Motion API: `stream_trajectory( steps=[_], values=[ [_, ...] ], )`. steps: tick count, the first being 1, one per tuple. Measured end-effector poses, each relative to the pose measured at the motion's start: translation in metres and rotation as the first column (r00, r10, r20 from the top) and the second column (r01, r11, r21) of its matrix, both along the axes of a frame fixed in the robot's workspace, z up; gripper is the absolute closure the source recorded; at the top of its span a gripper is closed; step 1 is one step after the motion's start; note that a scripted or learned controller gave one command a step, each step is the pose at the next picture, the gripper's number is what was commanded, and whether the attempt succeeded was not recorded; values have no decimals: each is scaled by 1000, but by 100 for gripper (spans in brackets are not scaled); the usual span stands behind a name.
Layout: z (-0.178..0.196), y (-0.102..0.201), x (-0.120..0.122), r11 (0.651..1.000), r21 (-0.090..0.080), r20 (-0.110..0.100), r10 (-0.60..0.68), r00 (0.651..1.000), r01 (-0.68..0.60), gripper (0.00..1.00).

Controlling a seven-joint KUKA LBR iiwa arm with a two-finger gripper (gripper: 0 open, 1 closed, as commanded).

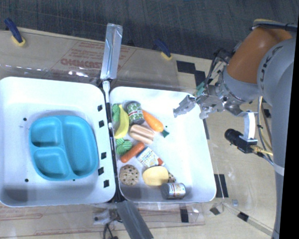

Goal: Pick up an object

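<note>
My gripper (192, 107) hangs over the right bin's (198, 162) far right part with its two fingers spread, open, and nothing between them. To its left lies a pile of toy food: an orange carrot (153, 121), a green can (135, 111), a hot dog (141, 134), a banana (122, 123), a second carrot (132, 152), a small packet (147, 157), a yellow potato-like piece (156, 176), a cookie (129, 175) and a small tin (174, 190). The gripper is apart from all of them.
The left bin (8, 130) holds a blue divided plate (64, 146). A metal divider post (112, 48) stands between the bins at the back. The arm's grey body and orange band (254, 52) fill the right side.
</note>
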State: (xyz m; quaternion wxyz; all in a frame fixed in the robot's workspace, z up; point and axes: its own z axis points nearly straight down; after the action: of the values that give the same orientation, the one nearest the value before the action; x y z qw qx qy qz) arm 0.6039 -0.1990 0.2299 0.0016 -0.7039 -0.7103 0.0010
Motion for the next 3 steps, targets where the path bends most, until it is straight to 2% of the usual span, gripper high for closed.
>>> stream_trajectory(
  steps=[1, 2, 3],
  values=[
    [28, 21, -16, 1000, 2, 0, -22, 1000, 22, 0],
    [-138, 47, 11, 999, 0, 3, 33, 999, -33, 0],
    [-138, 46, 11, 999, -1, 2, 32, 999, -32, 0]
  ],
)
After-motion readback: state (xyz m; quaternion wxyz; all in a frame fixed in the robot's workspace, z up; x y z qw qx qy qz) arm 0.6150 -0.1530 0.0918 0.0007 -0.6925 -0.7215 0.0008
